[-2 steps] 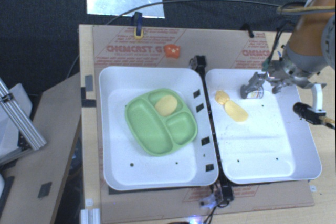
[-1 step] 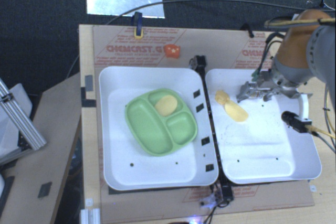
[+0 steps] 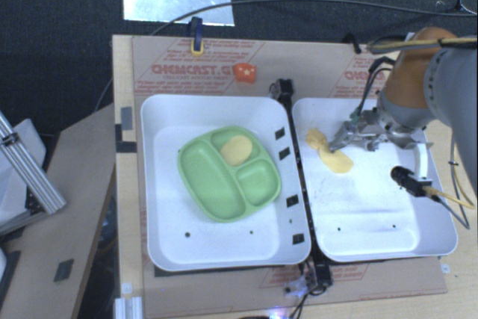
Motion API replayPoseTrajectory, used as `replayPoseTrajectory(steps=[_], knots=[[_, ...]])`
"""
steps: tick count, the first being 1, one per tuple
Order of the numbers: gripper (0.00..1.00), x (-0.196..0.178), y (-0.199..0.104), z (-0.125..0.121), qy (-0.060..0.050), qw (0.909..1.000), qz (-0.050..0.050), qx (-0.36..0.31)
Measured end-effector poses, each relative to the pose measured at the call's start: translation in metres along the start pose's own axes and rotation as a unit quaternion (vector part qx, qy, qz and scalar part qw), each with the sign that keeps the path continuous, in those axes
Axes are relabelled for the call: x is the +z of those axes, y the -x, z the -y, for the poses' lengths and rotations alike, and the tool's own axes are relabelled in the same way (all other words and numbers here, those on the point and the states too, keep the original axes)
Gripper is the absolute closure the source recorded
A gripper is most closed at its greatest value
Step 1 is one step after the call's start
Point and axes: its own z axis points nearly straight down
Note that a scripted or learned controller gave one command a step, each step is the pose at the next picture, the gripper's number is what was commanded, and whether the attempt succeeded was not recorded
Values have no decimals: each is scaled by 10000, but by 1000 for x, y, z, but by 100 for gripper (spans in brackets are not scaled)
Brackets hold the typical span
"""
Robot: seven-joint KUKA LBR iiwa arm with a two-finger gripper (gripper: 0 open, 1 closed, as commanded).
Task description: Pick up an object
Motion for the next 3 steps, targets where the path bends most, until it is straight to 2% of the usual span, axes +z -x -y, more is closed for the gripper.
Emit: replayPoseTrajectory(steps=[1,2,3], knots=[[100,-13,0,-2,25,10000,5,1],[100,-59,6,-7,29,10000,7,-1],[100,-109,-1,-2,28,10000,5,-19]])
